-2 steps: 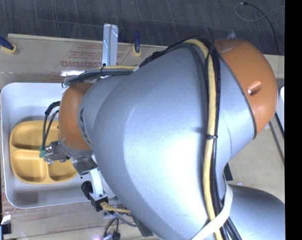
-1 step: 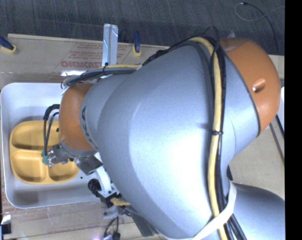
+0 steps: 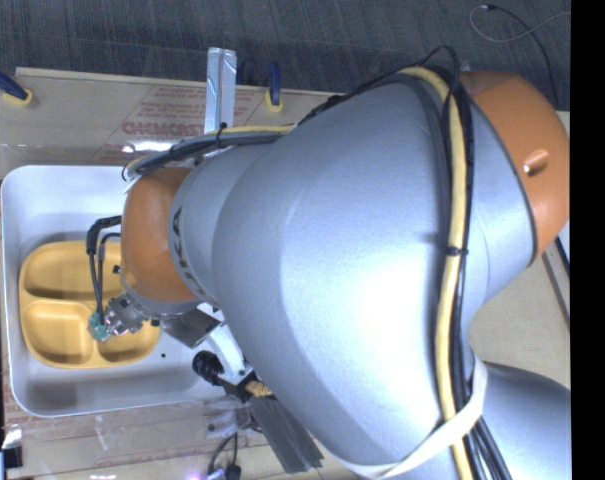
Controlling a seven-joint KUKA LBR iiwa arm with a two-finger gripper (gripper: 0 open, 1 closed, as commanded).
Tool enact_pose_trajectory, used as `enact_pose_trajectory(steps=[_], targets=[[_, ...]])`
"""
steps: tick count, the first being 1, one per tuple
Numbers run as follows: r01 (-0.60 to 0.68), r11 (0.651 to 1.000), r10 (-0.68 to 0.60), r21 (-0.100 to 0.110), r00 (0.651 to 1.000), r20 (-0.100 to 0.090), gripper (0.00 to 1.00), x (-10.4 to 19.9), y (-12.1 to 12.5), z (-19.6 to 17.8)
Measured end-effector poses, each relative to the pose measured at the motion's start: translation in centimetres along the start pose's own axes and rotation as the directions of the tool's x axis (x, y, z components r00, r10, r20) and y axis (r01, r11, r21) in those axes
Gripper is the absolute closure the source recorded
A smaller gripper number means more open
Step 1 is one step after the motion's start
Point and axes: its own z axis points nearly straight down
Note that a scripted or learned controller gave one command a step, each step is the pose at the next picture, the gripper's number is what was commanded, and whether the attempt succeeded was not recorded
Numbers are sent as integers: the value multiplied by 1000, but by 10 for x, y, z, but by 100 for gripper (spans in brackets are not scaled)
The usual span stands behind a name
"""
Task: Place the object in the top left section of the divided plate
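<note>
The end effector (image 3: 110,323) sits low over the yellow divided plate (image 3: 52,268), near its right-hand sections; its grip state cannot be determined. The object cannot be made out. The plate lies in the left white bin (image 3: 42,393), its upper section up-left of the end effector.

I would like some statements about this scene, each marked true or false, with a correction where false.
1. The divided plate is yellow. True.
2. The plate lies in a white bin. True.
3. The arm is blue. False: it is grey with an orange band.
4. The plate sits on the floor outside the bin. False: it lies inside the bin.
5. The gripper is above the plate's right side. True.
</note>
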Motion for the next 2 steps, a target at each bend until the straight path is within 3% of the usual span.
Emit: enact_pose_trajectory(steps=[1,2], targets=[[14,1000,-14,6,1000,-13,100,8,0,-6],[6,1000,-6,12,1000,-6,0,2,-3,-5]])
